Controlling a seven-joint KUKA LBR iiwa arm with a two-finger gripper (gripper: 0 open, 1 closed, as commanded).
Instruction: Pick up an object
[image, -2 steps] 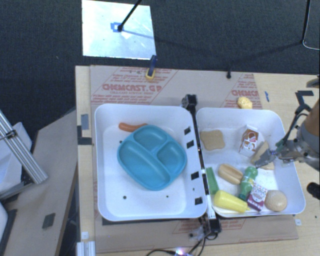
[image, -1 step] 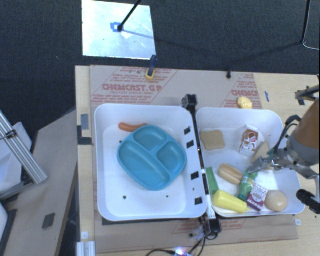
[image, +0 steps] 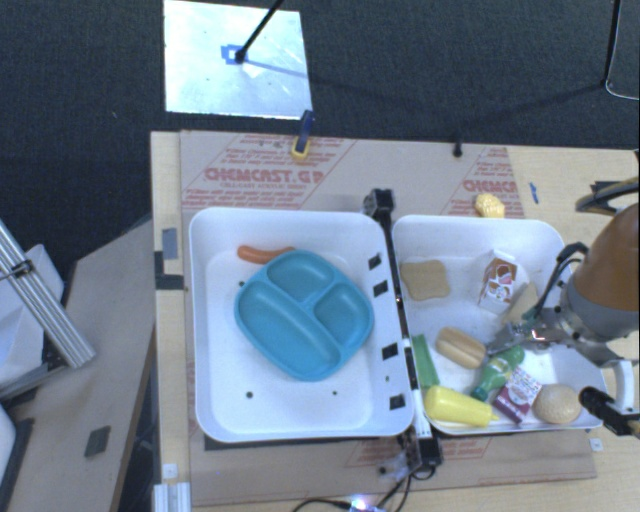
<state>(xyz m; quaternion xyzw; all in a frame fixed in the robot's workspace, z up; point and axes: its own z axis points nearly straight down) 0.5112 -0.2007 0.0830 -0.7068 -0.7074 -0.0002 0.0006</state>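
Note:
The right bin (image: 470, 232) holds several toy foods: a tan toast slice (image: 426, 280), a small milk carton (image: 497, 282), a hot dog bun (image: 461, 348), a green bottle (image: 497, 372), a yellow piece (image: 458, 406), a maroon packet (image: 516, 394) and a beige roll (image: 556, 404). My gripper (image: 508, 345) reaches in from the right and sits low in this bin, just above the green bottle's top and right of the bun. The arm's orange band (image: 612, 265) hangs over the bin's right wall.
The left bin (image: 215, 300) carries a blue divided plate (image: 303, 314) and an orange sausage (image: 262, 254) behind it. A green strip (image: 424, 360) lies along the right bin's left wall. A yellow toy (image: 489, 205) rests on the bench behind the right bin.

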